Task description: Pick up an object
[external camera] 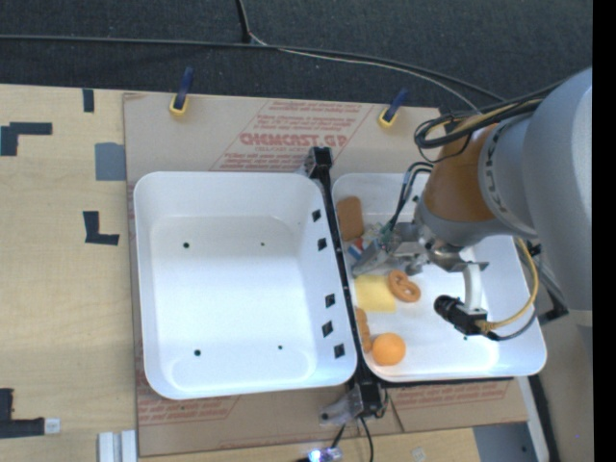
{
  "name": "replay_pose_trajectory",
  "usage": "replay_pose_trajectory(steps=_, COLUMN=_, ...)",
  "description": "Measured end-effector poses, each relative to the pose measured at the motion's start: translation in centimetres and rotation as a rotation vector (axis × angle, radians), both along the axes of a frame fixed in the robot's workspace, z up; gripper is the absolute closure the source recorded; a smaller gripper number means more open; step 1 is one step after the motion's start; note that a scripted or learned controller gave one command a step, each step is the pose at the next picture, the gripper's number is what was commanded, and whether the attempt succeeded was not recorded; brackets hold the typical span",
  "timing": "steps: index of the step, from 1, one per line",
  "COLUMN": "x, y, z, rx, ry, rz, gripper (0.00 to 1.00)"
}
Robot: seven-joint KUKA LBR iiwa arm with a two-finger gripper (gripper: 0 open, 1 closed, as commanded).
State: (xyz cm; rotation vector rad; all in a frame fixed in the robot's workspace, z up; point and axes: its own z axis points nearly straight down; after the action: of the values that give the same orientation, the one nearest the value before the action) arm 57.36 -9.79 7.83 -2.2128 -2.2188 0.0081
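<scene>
Two bins: white and shallow, side by side on a brown board atop the wooden bench.
Left bin (231, 287): bare white floor with four small dark dots, its right wall touching the other bin's left wall.
Right bin (510, 354): holds the objects, all gathered toward its left side; the arm hangs over its upper middle.
Divider: black strip with clips running along the seam between the bins, from the far edge to the near edge.
Arm (539, 162): grey, reaching in from the right, with an orange band (452, 186) above the wrist and cables looped around it.
Gripper (390, 248): low in the right bin near its left wall, just above the pretzel and the block; fingers hidden among cables and clutter, so whether they are wide, narrow or holding anything cannot be told.
Orange ball (388, 349): near the bin's near-left corner, apart from the gripper.
Yellow block (375, 295): against the left wall, just above the ball.
Pretzel (404, 287): orange-brown, touching the block's right edge.
Brown piece (348, 217): upright along the left wall, toward the far end.
Clamps: two yellow-and-blue ones (180, 99) on the board's far edge.
Cable: black, crossing the dark floor beyond the bench.
</scene>
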Motion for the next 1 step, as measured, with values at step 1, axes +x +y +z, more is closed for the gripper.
replay_pose_trajectory(steps=1, x=-4.04, y=0.05, z=0.77, rx=-0.004, ry=-0.012, rz=-0.002, gripper=0.00)
